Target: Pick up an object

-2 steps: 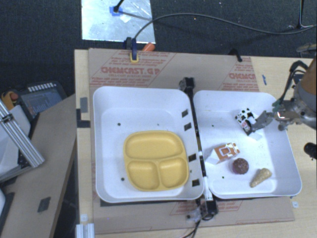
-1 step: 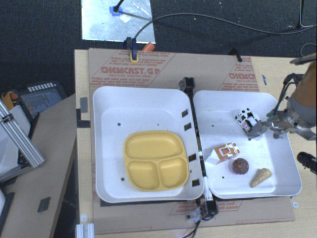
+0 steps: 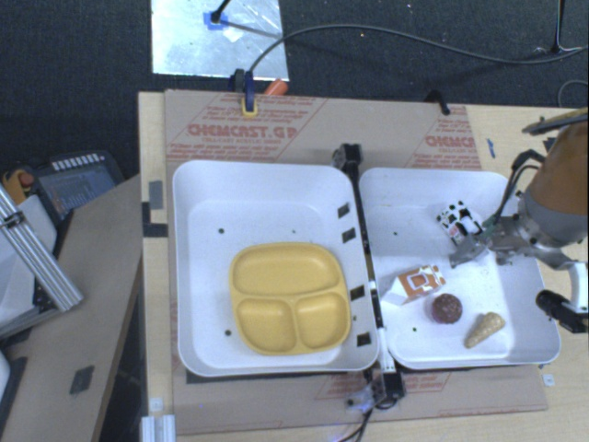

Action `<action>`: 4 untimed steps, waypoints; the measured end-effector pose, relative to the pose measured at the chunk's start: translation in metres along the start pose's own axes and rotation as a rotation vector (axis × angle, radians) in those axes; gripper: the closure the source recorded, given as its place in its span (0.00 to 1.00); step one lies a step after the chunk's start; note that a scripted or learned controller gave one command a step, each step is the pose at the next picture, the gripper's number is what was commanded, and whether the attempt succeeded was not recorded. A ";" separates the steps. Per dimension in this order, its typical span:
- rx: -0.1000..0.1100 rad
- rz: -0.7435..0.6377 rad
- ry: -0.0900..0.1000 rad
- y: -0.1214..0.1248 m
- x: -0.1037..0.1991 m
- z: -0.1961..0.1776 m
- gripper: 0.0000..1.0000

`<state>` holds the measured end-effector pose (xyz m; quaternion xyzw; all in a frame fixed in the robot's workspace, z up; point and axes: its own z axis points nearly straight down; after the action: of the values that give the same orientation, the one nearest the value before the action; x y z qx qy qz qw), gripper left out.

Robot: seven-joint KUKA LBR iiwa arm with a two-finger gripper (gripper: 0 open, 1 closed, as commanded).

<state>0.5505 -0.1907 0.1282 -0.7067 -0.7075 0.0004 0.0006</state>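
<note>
You've got two white bins side by side — the left bin carries a yellow divided tray, the right bin has the pickable stuff. The arm comes in from the right edge, and its gripper sits low over the right bin's upper half, right next to the black-and-white cow toy — nothing visibly between its fingers, and I can't tell if they're spread or closed. So my read: approach step, no grasp yet. Further toward the front lie an orange-and-white carton, an ice-cream cone and a brown ball, each apart from the rest. Next you'd need to line up over the cow, drop, and close.
</note>
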 end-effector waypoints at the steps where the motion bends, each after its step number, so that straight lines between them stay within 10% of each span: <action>1: -0.005 0.001 -0.002 0.001 -0.001 -0.013 1.00; 4: -0.007 -0.003 -0.002 0.018 -0.015 -0.146 1.00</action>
<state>0.5686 -0.2059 0.2744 -0.7055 -0.7087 -0.0012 -0.0026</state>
